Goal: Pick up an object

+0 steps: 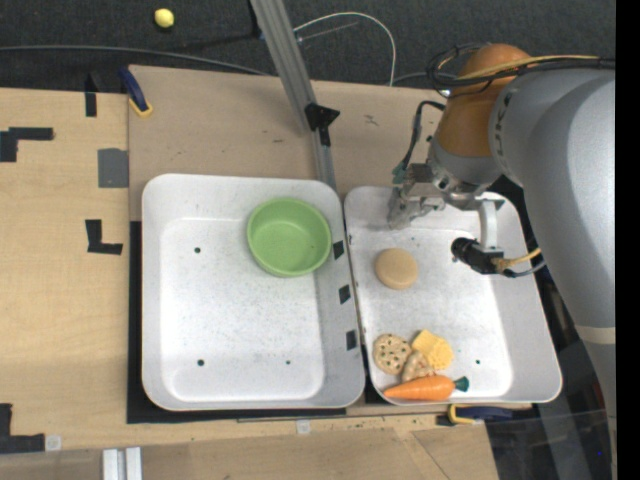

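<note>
My gripper (402,211) hangs over the far left part of the right bin (520,368), its fingers pointing down at the bin's back edge, with nothing seen between them. A tan round bun (397,268) lies a little in front of the gripper, apart from it. At the bin's near edge sit a brown cookie (390,352), a yellow cheese piece (433,348) and an orange carrot (424,389), bunched together. A green bowl (289,236) stands upright in the far right part of the left bin (200,368).
A grey pole (290,63) slants down from the top to the gap between the bins. Cables (350,28) loop behind the right bin. A small yellow ball (164,17) lies on the dark floor beyond the bench. The arm's bulk covers the right side.
</note>
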